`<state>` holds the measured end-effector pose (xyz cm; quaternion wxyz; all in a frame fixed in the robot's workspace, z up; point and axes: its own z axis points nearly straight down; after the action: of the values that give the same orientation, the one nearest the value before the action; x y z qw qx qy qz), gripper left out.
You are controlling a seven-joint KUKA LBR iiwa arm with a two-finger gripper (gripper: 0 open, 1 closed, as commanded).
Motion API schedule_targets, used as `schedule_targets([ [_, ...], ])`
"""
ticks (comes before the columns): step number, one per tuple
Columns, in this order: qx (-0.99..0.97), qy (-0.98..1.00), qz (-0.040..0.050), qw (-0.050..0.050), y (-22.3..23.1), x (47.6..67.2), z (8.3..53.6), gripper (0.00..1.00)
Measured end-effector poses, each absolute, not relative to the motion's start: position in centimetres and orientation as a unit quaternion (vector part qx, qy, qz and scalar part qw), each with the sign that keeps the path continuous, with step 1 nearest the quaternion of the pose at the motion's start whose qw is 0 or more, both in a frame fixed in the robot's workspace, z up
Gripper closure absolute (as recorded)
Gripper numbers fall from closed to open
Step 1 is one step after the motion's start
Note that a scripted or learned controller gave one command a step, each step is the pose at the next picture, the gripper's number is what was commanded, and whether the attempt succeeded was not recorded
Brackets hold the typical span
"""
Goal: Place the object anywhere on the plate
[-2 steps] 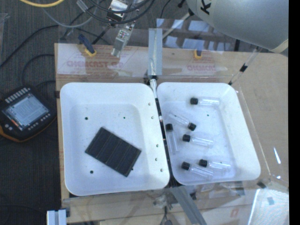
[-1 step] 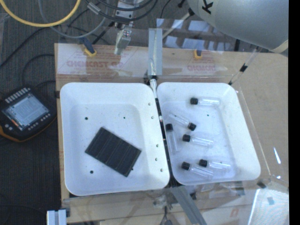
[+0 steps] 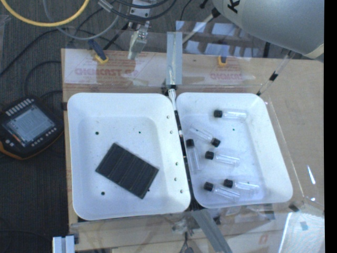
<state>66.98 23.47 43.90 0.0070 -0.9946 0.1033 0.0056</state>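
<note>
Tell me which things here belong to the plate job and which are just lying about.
Job:
dark plate in the left bin
capped vials in the right bin
gripper

Lying about:
handheld controller
yellow cable

Dark plate [image 3: 127, 170] in left bin [image 3: 84, 115]

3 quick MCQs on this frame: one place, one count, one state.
1. Where does the dark plate lie?
A. left bin
B. right bin
C. on the bench outside both bins

2. How many black-capped vials are in the right bin?
A. three
B. six
C. nine

3. How do the vials rest?
A. upright
B. on their sides
C. stacked on the plate

Key: 1 A, the plate sits on the floor of the left bin. 2 B, six black caps can be counted, one at. 3 B, each clear tube lies flat along the bin floor.
</note>
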Motion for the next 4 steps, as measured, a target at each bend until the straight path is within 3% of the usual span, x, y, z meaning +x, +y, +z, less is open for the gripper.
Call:
schedule_targets([
  [4,-0.993,0.114,0.0156,0.02,23.3,67.6,46.5,1.0],
])
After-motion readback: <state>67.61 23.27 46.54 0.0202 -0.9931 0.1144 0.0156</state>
